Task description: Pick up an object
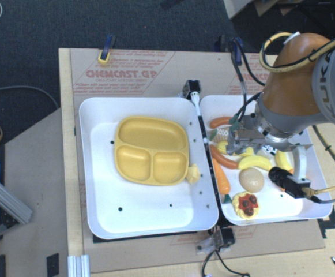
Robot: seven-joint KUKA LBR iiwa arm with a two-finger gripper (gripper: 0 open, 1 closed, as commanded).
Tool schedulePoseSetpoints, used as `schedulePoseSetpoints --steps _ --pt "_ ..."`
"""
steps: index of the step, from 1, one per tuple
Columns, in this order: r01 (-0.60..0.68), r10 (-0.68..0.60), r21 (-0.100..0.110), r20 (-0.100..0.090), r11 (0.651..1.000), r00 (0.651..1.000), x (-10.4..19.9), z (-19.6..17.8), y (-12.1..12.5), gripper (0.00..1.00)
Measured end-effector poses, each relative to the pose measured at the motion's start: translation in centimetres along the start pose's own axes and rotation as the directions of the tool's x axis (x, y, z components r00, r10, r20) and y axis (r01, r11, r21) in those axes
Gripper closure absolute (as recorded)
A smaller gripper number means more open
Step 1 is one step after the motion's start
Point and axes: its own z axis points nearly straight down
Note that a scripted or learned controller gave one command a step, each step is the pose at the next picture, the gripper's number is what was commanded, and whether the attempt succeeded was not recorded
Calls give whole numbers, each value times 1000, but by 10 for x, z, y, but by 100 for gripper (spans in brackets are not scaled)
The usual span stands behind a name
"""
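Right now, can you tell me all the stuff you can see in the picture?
Bins: two, white, side by side on the bench.
Divided plate: one, yellow, in the left bin.
Toy carrot: one, orange, right bin, near the divider.
Toy banana: one, yellow, right bin.
Toy egg: one, beige, below the banana.
Toy pizza slice: one, yellow with red, right bin's front.
Clamp: one, yellow, bench's back edge.
Arm: one, orange and grey, over the right bin.

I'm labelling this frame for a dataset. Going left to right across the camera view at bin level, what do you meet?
Left bin → yellow divided plate → small pale yellow piece → divider between the bins → carrot → egg → right bin.
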Motion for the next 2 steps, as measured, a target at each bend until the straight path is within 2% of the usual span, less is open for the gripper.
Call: schedulePoseSetpoints --steps 1,2 --pt "-2 2 -1 0 1000 1000 48 -15 -27 100" --pt "-2 2 -1 1 1000 1000 58 -9 -49 100"
